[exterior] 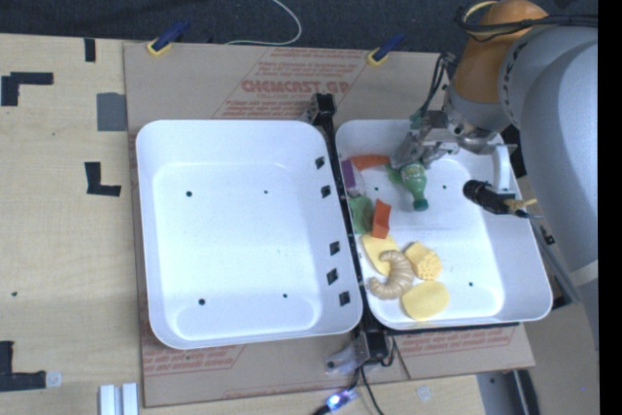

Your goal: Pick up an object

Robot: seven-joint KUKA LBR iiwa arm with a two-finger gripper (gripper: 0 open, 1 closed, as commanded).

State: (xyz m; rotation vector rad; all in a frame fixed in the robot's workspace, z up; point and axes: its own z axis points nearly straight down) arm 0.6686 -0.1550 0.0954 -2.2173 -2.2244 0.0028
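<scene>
Gripper (416,157) sits low in the right bin (486,301) near its back-left corner, over a green bottle-shaped toy (416,184). Can't tell its opening or any hold. Judging by this, pick not done; lift remains.

tabletop (58,238): pale wood, black tape marks on the left part
cardboard sheet (282,87): flat on tabletop, red print, under both bins
blue clips (167,37): at the sheet's far corners
left bin (233,141): white, on the sheet
right bin (486,292): white, touching left bin's side
</scene>
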